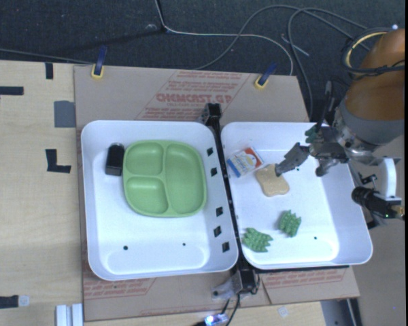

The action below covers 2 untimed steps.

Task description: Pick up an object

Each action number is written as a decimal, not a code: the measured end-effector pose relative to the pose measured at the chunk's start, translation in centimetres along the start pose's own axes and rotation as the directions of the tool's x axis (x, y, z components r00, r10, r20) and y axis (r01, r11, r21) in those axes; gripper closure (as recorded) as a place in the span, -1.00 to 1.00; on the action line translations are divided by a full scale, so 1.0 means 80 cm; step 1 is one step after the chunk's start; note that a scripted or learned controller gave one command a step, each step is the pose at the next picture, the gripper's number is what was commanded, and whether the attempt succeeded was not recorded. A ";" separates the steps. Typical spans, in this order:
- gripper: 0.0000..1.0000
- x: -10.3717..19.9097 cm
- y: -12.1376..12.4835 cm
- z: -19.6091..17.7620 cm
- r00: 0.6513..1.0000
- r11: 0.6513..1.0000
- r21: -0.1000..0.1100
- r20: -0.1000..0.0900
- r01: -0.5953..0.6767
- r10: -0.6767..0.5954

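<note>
White plastic makes up both shallow bins, side by side on a sheet of brown cardboard (pixel 190 90) printed with red lettering. Nearest the lower edge of the frame, in the right bin (pixel 326 250), lie two small leafy green pieces: one (pixel 256 239) by the lower left corner of that bin, the other (pixel 289 223) a little up and to the right, the two apart from each other.

Further up, near the middle of the right bin, a tan, bread-like piece (pixel 272 181) lies flat. Just up and left of it sits a small packet (pixel 245 161) in white, blue and red — close to the divider between the bins. The gripper (pixel 284 166) reaches in from the right of the frame; one dark finger (pixel 290 159) slants down to the upper right edge of the tan piece, and whether the jaws are apart or together cannot be told. Nothing is seen held.

In the left bin (pixel 102 250), a green divided plate (pixel 165 177) with three compartments rests at the centre, and a small black block (pixel 114 159) lies just beside its upper left rim.

At the far edge of the cardboard, two yellow-and-blue clamps (pixel 98 66) (pixel 265 78) grip it — beyond them, cables (pixel 258 26) trail over dark fabric.
</note>
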State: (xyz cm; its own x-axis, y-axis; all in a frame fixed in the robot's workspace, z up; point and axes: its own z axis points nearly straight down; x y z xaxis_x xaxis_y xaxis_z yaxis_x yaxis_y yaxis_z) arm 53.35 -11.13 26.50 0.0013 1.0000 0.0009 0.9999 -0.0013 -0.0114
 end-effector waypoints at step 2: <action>-1.00 0.000 0.002 0.048 1.000 1.000 -0.006 0.002 0.002 -0.002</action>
State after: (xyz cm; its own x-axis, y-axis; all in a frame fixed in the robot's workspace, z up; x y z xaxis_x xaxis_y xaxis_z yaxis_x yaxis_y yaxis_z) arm 53.51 -11.09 22.64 -0.0005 1.0000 -0.0006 1.0000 0.0005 -0.0059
